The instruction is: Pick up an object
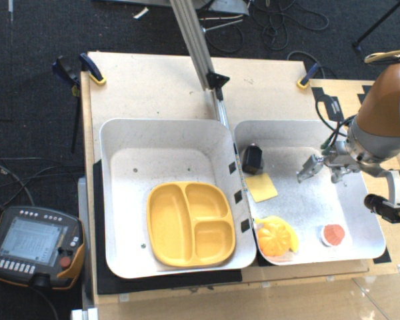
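Observation:
The right bin holds a small black object at its far left, with a flat yellow square just in front of it. An orange-yellow pumpkin-like toy lies at the near left corner, and a small round red piece sits near the front right. My gripper hangs over the right half of this bin, its fingers spread open with nothing between them. It is well to the right of the black object and behind the red piece.
The left bin carries a yellow divided plate. A slanted metal bar runs down to the wall between the bins. A teach pendant lies off the bench at the lower left.

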Robot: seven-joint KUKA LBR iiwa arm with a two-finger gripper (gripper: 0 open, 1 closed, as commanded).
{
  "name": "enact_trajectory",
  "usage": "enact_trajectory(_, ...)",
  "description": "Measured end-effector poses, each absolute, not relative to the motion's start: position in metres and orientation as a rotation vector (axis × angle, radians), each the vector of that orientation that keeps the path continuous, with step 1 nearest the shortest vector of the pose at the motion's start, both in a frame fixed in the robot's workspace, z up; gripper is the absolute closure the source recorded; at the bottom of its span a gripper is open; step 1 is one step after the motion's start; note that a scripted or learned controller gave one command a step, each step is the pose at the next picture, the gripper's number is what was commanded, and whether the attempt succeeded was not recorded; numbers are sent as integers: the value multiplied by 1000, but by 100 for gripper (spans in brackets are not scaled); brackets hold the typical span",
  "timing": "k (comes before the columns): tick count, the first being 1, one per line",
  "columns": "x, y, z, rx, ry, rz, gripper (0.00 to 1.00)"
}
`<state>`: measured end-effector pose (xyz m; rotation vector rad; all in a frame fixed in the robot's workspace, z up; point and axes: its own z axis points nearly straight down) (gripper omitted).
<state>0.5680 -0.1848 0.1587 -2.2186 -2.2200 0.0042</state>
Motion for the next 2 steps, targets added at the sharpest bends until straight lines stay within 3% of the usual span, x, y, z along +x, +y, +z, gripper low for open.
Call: enact_trajectory(2,562,-185,95,-2221,-2222,2,0)
